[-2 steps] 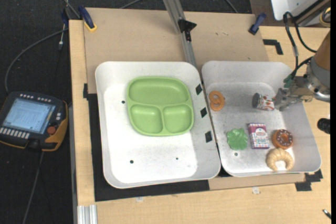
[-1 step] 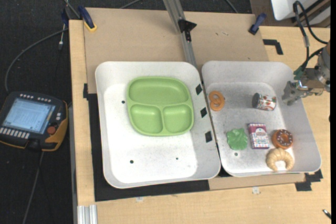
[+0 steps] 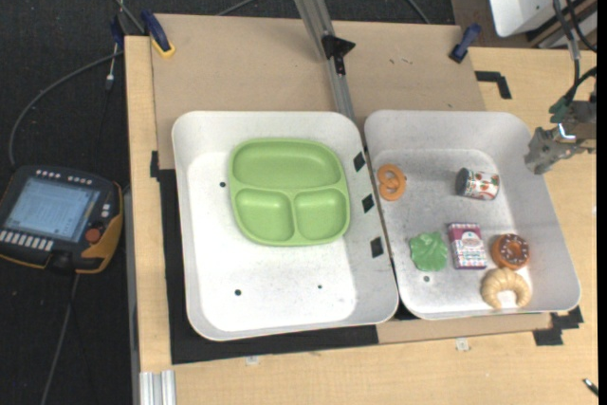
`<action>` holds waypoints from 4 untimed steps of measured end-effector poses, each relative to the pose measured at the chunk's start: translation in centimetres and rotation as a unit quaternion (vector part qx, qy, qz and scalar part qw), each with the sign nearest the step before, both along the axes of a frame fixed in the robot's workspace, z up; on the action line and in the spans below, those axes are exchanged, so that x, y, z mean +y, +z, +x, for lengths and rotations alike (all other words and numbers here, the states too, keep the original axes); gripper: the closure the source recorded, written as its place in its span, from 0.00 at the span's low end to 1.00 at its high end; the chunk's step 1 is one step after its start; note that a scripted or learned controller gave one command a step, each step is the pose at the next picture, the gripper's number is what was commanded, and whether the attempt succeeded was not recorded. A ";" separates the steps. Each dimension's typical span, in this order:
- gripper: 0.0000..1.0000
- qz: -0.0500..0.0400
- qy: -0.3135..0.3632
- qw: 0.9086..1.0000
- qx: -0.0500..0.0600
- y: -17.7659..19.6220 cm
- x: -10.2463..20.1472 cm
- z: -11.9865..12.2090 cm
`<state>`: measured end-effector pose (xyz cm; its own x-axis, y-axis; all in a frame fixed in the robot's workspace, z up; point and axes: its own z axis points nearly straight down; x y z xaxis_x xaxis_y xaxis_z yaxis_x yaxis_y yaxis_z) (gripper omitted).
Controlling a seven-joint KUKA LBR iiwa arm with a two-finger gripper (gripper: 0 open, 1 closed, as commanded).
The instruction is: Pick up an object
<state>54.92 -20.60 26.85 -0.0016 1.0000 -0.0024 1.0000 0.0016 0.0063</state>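
White left bin (image 3: pixel 204 299): green three-compartment plate (image 3: pixel 288 191). White right bin (image 3: pixel 446 142): croissant (image 3: pixel 505 287) at near right corner, pink carton (image 3: pixel 466 246), chocolate donut (image 3: pixel 511 250), green lettuce piece (image 3: pixel 429 250), can (image 3: pixel 477 184) on its side, orange ring (image 3: pixel 391 181) by left wall. Gripper (image 3: pixel 548 150) over right rim, apart from all items; jaw state not discernible.

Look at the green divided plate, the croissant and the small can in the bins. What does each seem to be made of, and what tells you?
Green plate: likely moulded plastic, matte, one even colour, with rounded compartment ridges.
Croissant: probably a plastic or rubber toy; its tan surface looks smooth with a slight sheen, though real pastry can't be ruled out.
Can: lying on its side, seemingly metal or plastic with a printed label; too small to settle.
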 end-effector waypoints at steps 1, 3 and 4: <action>1.00 0.002 0.003 1.000 0.002 0.5 5.4 0.9; 1.00 0.003 0.003 1.000 0.004 -1.1 16.6 2.0; 1.00 0.002 0.002 1.000 0.003 -1.0 22.2 2.2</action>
